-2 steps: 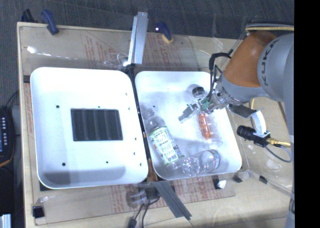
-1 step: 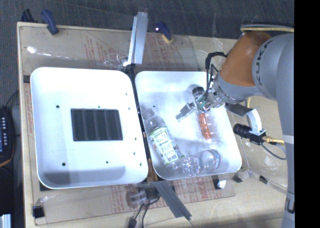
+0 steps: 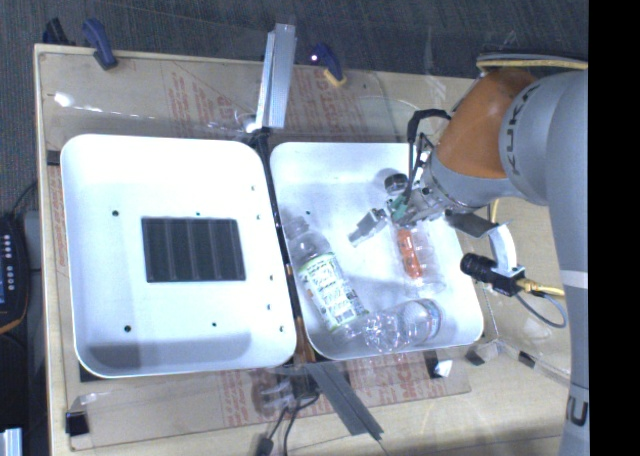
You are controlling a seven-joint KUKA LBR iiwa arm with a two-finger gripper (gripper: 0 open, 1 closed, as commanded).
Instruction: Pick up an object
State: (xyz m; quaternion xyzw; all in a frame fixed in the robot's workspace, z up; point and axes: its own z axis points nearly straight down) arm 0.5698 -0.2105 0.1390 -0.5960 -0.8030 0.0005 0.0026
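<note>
My gripper point(image 3: 388, 212) hangs over the middle of the right bin point(image 3: 300, 169), reaching in from the right. Just to its lower right lies a small clear bottle with orange contents point(image 3: 412, 254), close to the gripper but apart from it as far as I can see. A clear plastic bottle with a green and white label point(image 3: 322, 279) lies along the bin's left side. A crumpled clear plastic cup point(image 3: 415, 322) rests at the bin's front edge.
The left bin point(image 3: 100, 174) holds a dark ribbed rectangular panel point(image 3: 193, 249) in its middle. A grey metal bar point(image 3: 275, 74) stands upright behind the gap between the bins. Blue clamps point(image 3: 98, 42) hold the bench's back edge.
</note>
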